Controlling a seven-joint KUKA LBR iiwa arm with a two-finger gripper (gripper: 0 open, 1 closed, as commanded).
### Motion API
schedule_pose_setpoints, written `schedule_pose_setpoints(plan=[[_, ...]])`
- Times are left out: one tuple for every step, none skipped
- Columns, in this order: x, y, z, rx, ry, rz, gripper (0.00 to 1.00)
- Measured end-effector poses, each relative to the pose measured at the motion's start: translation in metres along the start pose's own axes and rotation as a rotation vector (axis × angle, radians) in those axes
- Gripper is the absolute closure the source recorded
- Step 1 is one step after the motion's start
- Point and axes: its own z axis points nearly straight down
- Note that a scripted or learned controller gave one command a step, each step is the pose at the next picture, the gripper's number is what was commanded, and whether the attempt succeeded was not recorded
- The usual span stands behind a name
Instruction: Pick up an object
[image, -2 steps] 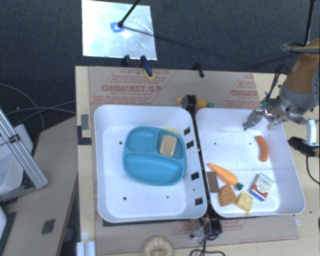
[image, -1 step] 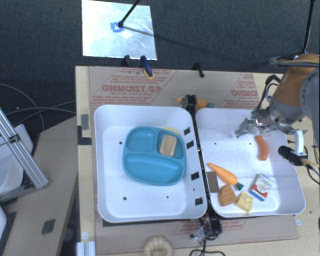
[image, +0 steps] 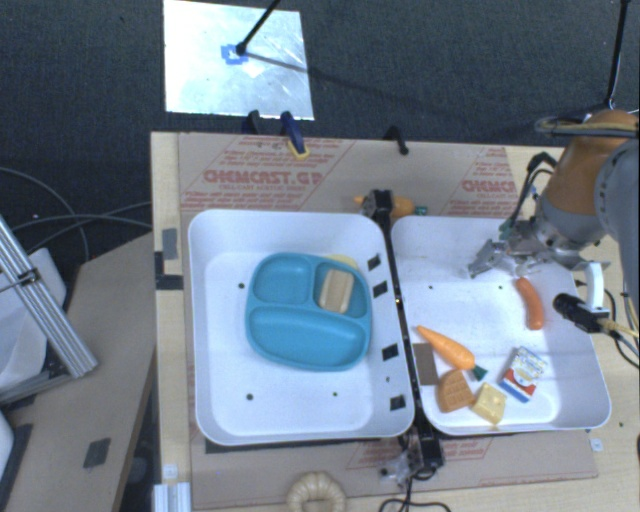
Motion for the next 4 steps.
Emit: schedule_pose_setpoints(plan=[[0.000,0.001,-0.012,-0.005,-0.002,-0.002,1.00],[-0.005,0.001,-0.077,-0.004,-0.001,0.003,1.00],[0.003,0.007,-0.138,-0.005,-0.001,-0.001,1.00],[0.003,0.008,-0.140,0.000,0.001,-0.001,1.00]])
